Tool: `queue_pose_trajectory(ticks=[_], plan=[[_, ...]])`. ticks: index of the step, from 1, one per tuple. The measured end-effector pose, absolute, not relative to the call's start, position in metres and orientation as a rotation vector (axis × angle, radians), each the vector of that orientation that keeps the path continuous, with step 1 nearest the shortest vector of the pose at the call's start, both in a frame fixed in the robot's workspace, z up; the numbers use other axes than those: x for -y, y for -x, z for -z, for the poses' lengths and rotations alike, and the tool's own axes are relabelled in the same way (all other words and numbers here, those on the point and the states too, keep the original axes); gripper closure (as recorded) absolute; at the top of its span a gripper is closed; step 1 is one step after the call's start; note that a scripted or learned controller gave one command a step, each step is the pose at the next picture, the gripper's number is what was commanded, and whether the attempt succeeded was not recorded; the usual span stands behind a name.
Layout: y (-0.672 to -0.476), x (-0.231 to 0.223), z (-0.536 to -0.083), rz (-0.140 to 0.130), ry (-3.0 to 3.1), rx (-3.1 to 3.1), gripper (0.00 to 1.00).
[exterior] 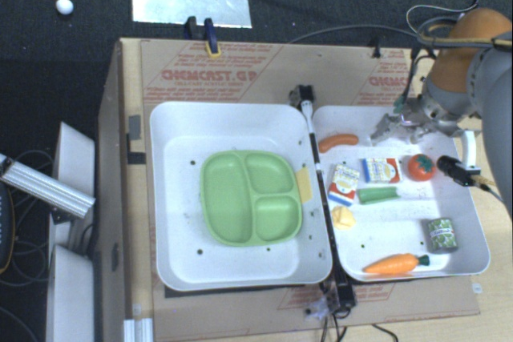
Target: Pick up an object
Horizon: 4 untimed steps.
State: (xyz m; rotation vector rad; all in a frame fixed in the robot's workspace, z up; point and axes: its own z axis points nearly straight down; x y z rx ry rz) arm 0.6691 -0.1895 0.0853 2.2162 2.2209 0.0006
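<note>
the toys i could pick all lie in the right bin (pixel 479 252). closest to me is a long orange sausage (pixel 337 142) near the bin's far left corner. a red tomato (pixel 421 166) sits just to the right of a small white and blue box (pixel 379 170). under that box lies a green stick (pixel 377 194). left of them is a small red and white carton (pixel 345 180), and a yellow block (pixel 342 217) sits below it. a dark green can (pixel 441 234) stands by the right wall, and a carrot (pixel 394 263) lies along the near wall. my jaws (pixel 394 124) hang over the far part of this bin, above bare floor between the sausage and the tomato. they look spread apart, and nothing is between them. i think the sausage or the tomato would be my easiest pick. things could go wrong here. the tomato is round, so it may roll off if i pinch it off its middle. the box, stick and carton lie close together, so i might bump one while i go for another. the left bin (pixel 172 172) holds a green tray (pixel 248 198) with three parts. both bins rest on the brown bench (pixel 240 68).
</note>
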Motion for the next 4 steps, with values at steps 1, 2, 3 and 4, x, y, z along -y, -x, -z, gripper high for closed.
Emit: queue_pose_trajectory(ticks=[1,2,3,4], plan=[[-0.604,0.183,-0.085,-0.001,-2.219,-2.223,0.0],[-0.606,0.183,-0.096,-0.005,-2.215,-2.221,1.0],[-0.606,0.183,-0.096,-0.005,-2.215,-2.221,0.0],[-0.663,0.144,-0.085,0.007,-2.218,-2.23,0.0]])
